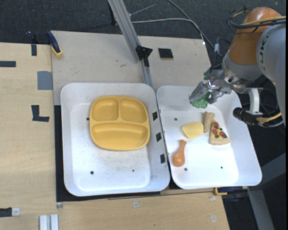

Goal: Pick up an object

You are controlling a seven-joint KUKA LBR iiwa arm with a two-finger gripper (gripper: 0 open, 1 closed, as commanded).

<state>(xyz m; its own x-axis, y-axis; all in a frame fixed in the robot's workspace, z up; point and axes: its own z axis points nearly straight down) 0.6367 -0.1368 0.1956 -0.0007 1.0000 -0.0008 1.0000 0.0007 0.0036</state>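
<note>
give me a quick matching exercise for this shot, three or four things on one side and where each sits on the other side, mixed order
Things:
1. yellow divided plastic plate
2. orange toy drumstick
3. toy pizza slice with red toppings
4. green leafy toy

Places:
a. at the gripper, back of the right bin
b. left bin
c. right bin, near its left wall
d. right bin, right of the pale yellow wedge

Pairs: 1-b, 2-c, 3-d, 4-a

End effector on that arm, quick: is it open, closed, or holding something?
End effector: cannot be told whether open or closed; it sits over a green object at the right bin's far edge.
</note>
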